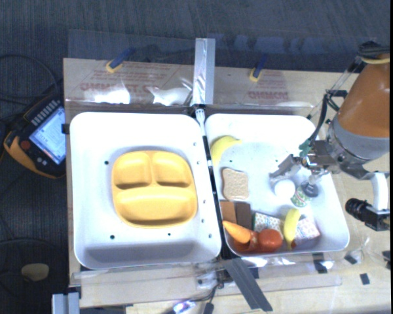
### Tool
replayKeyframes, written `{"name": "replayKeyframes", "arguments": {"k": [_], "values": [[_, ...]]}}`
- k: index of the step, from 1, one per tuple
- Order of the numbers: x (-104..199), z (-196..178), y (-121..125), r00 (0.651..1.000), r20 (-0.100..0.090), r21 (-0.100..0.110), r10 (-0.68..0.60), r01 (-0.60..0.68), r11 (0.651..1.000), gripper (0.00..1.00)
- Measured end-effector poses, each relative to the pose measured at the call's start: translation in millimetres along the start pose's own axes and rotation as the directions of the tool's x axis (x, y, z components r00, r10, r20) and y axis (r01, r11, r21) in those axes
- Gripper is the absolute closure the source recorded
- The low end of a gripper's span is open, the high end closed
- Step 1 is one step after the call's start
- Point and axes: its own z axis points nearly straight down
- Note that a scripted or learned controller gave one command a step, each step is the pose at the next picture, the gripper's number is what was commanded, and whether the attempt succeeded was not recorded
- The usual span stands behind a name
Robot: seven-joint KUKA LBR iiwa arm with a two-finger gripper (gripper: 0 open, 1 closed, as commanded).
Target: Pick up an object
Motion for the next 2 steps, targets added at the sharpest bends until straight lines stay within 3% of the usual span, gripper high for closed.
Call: {"name": "replayKeyframes", "arguments": {"k": [1,2], "values": [[-53.4,92.9,16.6,1.000,0.001,-0.004,-0.006,0.006,1.000,0.00],[-66.4,110.9,18.7,0.999,0.014,-0.036,-0.036,0.037,0.999,0.00]]}}
